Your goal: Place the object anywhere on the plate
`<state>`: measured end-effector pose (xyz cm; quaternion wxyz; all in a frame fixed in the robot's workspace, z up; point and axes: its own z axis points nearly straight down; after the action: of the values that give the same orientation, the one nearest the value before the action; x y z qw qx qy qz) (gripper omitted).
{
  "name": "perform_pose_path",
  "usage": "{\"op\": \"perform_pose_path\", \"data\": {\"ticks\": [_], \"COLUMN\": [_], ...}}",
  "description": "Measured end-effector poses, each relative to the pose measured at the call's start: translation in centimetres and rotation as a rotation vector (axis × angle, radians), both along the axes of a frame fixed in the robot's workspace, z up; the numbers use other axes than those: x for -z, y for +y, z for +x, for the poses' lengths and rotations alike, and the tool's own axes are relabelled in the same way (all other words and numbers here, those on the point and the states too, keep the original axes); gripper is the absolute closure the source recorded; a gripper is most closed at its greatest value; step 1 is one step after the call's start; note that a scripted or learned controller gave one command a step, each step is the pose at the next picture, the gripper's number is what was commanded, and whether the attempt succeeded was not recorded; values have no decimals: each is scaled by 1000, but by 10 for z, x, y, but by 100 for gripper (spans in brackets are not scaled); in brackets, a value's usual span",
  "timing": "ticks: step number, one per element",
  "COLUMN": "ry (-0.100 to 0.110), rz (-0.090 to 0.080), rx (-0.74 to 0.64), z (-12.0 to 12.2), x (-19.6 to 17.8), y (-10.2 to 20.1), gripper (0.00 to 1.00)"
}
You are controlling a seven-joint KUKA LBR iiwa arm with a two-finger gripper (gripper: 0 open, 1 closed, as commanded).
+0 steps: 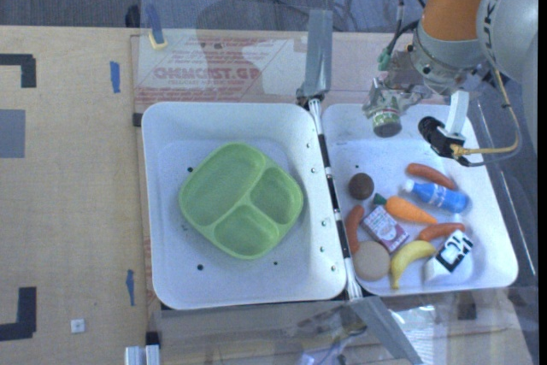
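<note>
A green divided plate (242, 198) lies in the middle of the left bin (171, 269), with nothing on it. My gripper (386, 122) hangs over the far left corner of the right bin (500, 256), pointing down, well away from the plate. Below it in that bin lie several toy foods: a brown ball (361, 185), a carrot (410, 210), a blue bottle (437, 197), a red sausage (432, 175), a banana (408, 259) and a small red box (383, 226). The gripper is above and behind all of them, nearest to the brown ball.
A grey divider (329, 201) runs between the two bins. A black part on a cable (436, 138) hangs from the wrist over the right bin's far side. A tan disc (372, 260) and a black-and-white item (453, 253) lie near the front rim.
</note>
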<state>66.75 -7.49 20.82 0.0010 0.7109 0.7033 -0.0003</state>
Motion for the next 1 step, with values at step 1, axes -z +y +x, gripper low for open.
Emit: {"op": "perform_pose_path", "data": {"ticks": [1], "ry": [3], "rz": [2], "rx": [98], "z": [-51], "x": [24], "y": [92], "gripper": [100]}}
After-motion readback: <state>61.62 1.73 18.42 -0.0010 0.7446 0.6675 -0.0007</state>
